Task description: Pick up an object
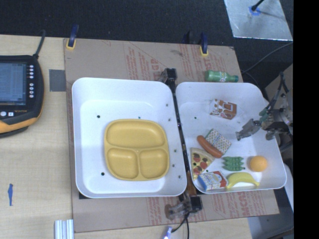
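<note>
My gripper (pixel 247 130) hangs low over the right side of the right bin (pixel 199 96), reaching in from the right edge. Nothing shows in its grasp. Below it lie an orange ball (pixel 257 163), a green pea pod (pixel 233 163) and a yellow banana (pixel 242 181). To its left are a red hot dog (pixel 206 145), partly under a patterned square (pixel 219 141), and a pizza slice (pixel 200 161). A brown and white box (pixel 223 108) sits up and to the left of the gripper. A small carton (pixel 211 180) lies in the bin's front corner.
The left bin (pixel 89 103) holds a yellow divided plate (pixel 135 149). A green bottle (pixel 221 76) lies on the cardboard behind the right bin. A teach pendant (pixel 17 94) rests on the bench at the far left.
</note>
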Motion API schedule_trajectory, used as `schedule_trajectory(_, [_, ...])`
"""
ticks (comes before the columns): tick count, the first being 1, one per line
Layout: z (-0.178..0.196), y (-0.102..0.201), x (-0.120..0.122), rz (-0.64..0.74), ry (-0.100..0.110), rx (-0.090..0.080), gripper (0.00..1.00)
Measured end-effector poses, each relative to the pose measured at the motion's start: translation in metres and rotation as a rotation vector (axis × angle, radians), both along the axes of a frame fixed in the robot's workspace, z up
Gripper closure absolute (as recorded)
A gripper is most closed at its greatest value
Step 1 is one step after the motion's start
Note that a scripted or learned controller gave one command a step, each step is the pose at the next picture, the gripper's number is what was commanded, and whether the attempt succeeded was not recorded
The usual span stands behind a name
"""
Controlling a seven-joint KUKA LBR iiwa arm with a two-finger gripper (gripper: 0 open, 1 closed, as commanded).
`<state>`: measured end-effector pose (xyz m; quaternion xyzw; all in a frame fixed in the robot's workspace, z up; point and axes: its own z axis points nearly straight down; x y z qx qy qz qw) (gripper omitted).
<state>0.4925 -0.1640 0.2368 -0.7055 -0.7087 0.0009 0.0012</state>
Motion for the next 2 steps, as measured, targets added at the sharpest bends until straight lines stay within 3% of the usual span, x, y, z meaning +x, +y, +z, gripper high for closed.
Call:
schedule_trajectory(1, [-0.095, 0.057, 0.069, 0.002, 0.003, 0.0, 0.0])
schedule_trajectory(2, [-0.142, 0.058, 0.057, 0.001, -0.008, -0.004, 0.0])
